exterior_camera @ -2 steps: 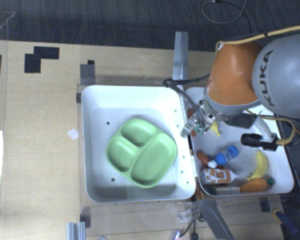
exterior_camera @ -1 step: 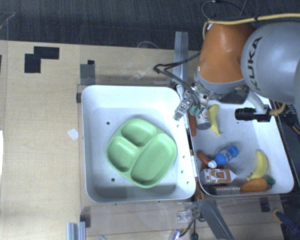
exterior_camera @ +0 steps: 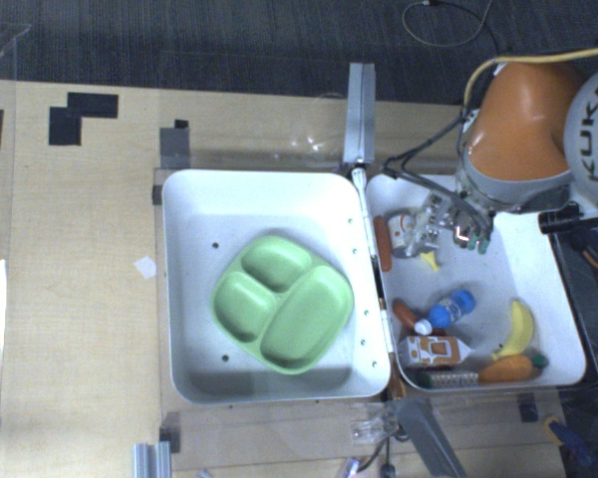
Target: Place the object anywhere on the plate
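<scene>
1. Green, three-compartment plate [exterior_camera: 283, 303] sits in the left bin [exterior_camera: 194, 207] with nothing on it, so the task isn't done yet as far as I can judge.
2. The gripper [exterior_camera: 441, 229] is low over the upper part of the right bin [exterior_camera: 563, 297], well apart from the plate, with the divider between the bins in the way. Whatever it picks up has to travel left and toward the camera.
3. Can't tell whether the fingers are spread or pressed together; it's a tangle of metal and glare down there. Nothing is clearly between them.
4. Which object is "the object" isn't obvious. Closest to the gripper are a small yellow piece [exterior_camera: 431, 260] just below it and a red-brown stick-shaped thing [exterior_camera: 382, 244] lying along the bin's left wall, long axis running up-down in the view.
5. Farther off, near the bin's front: a blue bottle [exterior_camera: 451, 310], banana [exterior_camera: 518, 328], small carton [exterior_camera: 432, 350] and a carrot [exterior_camera: 507, 368].
</scene>
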You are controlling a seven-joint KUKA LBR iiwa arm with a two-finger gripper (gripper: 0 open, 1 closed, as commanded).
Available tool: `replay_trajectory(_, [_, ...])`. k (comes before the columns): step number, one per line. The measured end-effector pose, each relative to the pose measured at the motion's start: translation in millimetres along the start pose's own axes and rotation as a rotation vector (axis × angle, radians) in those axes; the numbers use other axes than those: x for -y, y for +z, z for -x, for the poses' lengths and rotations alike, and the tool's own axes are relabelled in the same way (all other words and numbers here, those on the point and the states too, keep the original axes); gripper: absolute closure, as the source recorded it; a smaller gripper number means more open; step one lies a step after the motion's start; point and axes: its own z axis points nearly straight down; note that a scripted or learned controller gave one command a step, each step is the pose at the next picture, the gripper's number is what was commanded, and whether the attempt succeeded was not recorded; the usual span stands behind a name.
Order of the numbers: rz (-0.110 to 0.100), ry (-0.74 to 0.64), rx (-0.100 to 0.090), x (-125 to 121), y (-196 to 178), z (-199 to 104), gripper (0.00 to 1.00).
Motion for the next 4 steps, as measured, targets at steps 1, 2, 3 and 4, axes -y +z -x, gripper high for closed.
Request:
replay_trajectory(1, [0.002, -0.144, 0.003, -56, -1, 21, 1.00])
replay_trajectory(2, [0.002, -0.233, 0.000, -108, 0, -19, 1.00])
replay_trajectory(3, [0.001, -0.431, 0.000, -46, 0, -41, 1.00])
replay_trajectory(4, [0.002, -0.755, 0.007, -39, -1, 60, 1.00])
